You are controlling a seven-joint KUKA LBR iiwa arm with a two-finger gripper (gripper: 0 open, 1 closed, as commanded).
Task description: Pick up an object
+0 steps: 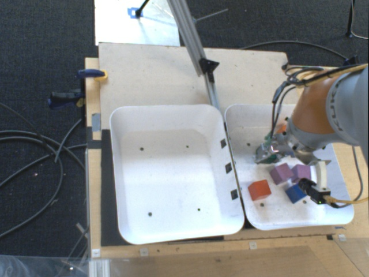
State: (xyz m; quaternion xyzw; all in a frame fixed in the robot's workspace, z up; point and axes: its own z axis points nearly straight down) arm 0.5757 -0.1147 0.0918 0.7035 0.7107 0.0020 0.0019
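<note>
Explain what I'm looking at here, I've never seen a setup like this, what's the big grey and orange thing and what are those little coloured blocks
The picture comes from a single camera fixed above a workbench, looking down at a slant. The grey and orange thing is a robot arm reaching in from the right. At its tip is a two-finger gripper, a simple mechanical hand, and I can't tell whether it grips anything. Two shallow white bins sit side by side: the left bin and the right bin. In the right bin lie small blocks for it to pick up: an orange block, two purple blocks and a blue block.
</note>
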